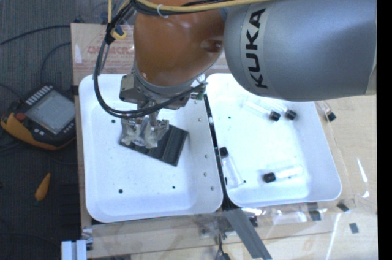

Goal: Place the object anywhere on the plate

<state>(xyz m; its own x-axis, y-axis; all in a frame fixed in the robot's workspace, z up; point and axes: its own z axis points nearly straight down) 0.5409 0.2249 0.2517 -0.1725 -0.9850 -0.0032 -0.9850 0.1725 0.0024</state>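
A: Where is the arm right now?

B: The big grey KUKA arm with the orange band reaches in from the right and hangs over the left shallow white plastic bin. Its two-finger metal gripper is low in that bin, right at the near-left end of a flat dark grey rectangular plate.

A: And the plate itself?

B: It lies tilted in the middle of the left bin, its long side running from upper left to lower right. The gripper's lower parts overlap its left end.

A: Is the hand spread or pinching something?

B: I cannot tell; that part is a blur of pale metal and no object shows clearly there.

A: What is in the other bin?

B: The right shallow white bin holds a clear tube with a black cap near the top, a small black cap just beside it, and a white tube with a black cap near the front

A: Anything off the bench?

B: An orange-edged handheld control pendant lies on the floor to the left
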